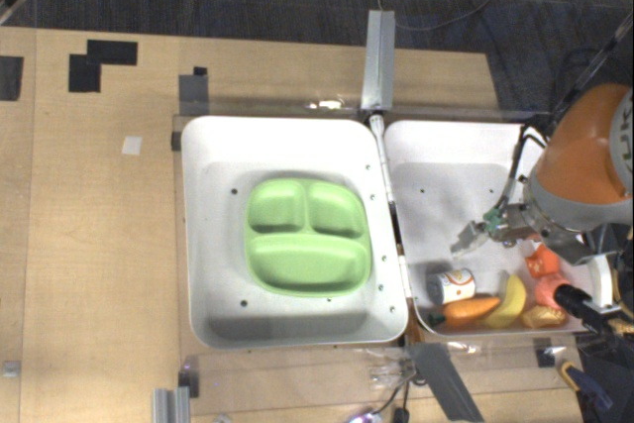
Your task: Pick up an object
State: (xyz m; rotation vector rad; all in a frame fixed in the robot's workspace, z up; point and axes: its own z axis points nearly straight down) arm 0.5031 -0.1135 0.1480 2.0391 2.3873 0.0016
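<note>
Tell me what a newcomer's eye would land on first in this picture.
First the bright green divided tray, lying alone in the middle of the left bin. Next the arm's orange band at the right edge, above the right bin. Below it, a huddle of small things sits along that bin's near wall: a can, a carrot and a banana.

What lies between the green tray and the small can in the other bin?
In the camera view, the rims where the left bin and right bin meet lie between the green tray and the can, plus bare white bin floor.
</note>
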